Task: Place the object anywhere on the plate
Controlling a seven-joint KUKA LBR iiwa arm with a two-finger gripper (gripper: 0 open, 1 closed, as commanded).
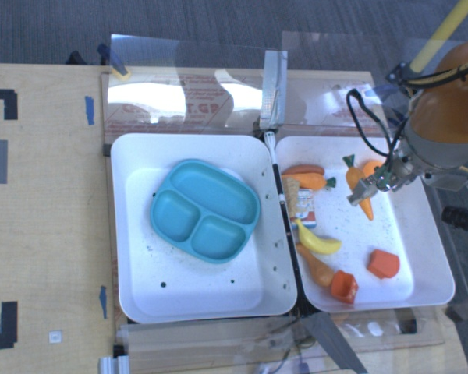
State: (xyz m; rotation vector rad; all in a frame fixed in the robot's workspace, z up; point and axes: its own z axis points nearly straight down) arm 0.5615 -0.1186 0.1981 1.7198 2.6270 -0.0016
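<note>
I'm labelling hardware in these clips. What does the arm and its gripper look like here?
The arm comes in from the right as a rounded orange band with grey housing below it. Black cables loop in curves from it toward the wrist. The gripper is small, metallic grey with dark parts. A yellow rod slants above the arm.

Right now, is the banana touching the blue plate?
Apart. The camera view shows the banana lying in the right bin and the blue plate in the left bin, the bin walls between them.

Bare blue plate (205,209) in left bin (132,232) — right bin (429,240) cluttered along the divider (279,209).
</note>
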